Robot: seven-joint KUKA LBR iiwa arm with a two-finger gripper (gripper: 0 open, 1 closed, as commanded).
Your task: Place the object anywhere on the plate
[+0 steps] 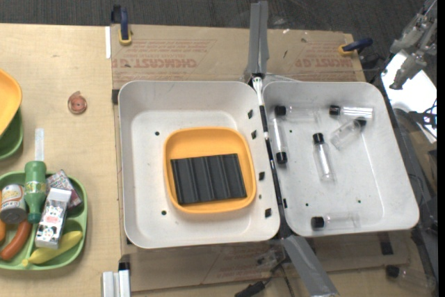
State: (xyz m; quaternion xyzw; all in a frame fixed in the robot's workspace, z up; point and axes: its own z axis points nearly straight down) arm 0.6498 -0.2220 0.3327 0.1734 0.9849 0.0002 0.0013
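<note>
An orange, rounded-square plate (pixel 208 138) lies in the middle of the left white bin (pixel 139 149). A dark grey ribbed flat block (pixel 208 177) rests on the plate and covers most of its floor. In the right white bin (pixel 389 170) lie several clear vials with black caps: one (pixel 322 156) near the middle, one (pixel 279 142) along the left wall, one (pixel 351 110) at the back and one (pixel 334 221) at the front. My gripper (pixel 411 52) sits at the far right, beyond the right bin's back right corner, well away from plate and vials.
A metal divider post (pixel 258 38) stands behind the seam between the bins. Left of the bins, on the wooden bench, a green tray (pixel 69 247) holds toy food and a bottle. Blue clamps (pixel 122 23) hold the cardboard at the back.
</note>
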